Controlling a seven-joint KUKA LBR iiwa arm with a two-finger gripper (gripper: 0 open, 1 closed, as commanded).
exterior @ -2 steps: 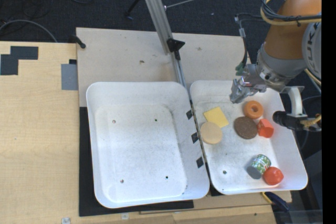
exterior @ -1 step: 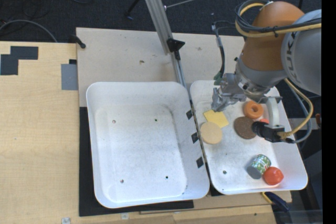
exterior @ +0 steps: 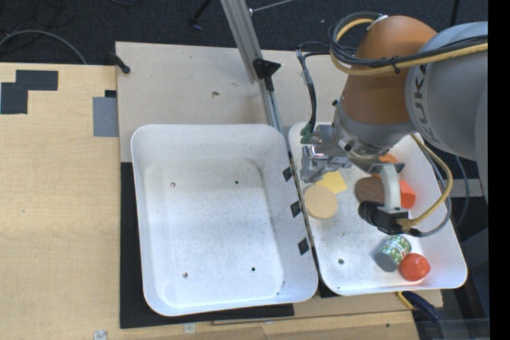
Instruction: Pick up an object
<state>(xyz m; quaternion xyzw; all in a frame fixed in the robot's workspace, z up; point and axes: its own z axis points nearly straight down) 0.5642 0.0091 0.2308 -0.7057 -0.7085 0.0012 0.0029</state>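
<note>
Bench carries two white bins; my arm [exterior: 398, 84] hides much of the right bin [exterior: 351, 267]. My jaws [exterior: 323, 158] sit above a tan disc [exterior: 322, 203], spread unclear, can't tell.

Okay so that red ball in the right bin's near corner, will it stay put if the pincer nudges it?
Probably not. The red ball looks round and smooth, so a nudge would likely roll it. It sits against the green and silver object and near the right bin's rim, which may stop it. Its smooth curve could slip from the pincer.
</note>
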